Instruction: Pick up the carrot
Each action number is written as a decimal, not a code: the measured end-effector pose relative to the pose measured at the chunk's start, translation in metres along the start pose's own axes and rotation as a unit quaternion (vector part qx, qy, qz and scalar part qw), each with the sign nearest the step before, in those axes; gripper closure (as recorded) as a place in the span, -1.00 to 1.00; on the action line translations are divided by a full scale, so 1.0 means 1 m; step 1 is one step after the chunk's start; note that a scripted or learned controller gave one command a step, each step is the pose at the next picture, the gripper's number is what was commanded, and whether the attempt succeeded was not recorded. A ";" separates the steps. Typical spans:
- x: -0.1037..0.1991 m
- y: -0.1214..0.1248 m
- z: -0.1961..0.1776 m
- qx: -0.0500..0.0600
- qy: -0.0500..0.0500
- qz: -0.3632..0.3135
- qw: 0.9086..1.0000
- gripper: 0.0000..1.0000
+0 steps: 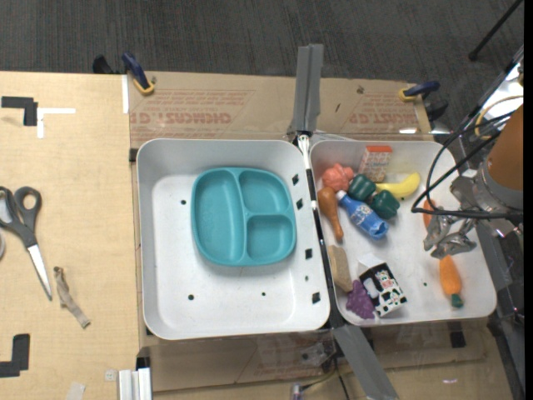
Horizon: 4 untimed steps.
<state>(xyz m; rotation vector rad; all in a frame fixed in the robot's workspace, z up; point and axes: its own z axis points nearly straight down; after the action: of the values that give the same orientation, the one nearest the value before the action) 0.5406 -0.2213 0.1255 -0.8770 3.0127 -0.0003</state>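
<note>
At the far left of the frame a pair of scissors (25,232) lies on the bench (75,182), and right of it the left bin (158,248) holds a teal divided plate (244,216). Further right, the right bin (416,302) carries a cluster of toy foods, and the carrot (450,278) lies alone at the frame's lower right, near the bin's right wall. The end effector (450,242) hangs just above the carrot's upper end; whether its fingers are apart cannot be told. The carrot looks like a light, stiff, smooth plastic toy, so it may slip, and a hold across its thick orange middle seems safest.
</note>
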 end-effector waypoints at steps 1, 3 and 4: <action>-0.017 0.064 -0.049 0.000 0.000 0.041 0.999 1.00; -0.009 0.067 -0.065 0.000 0.000 0.073 0.997 1.00; -0.030 0.095 -0.107 0.000 -0.001 -0.160 0.987 1.00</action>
<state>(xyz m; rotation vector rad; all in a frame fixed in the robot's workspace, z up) 0.5147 -0.1254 0.2322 -1.3466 2.8328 0.0002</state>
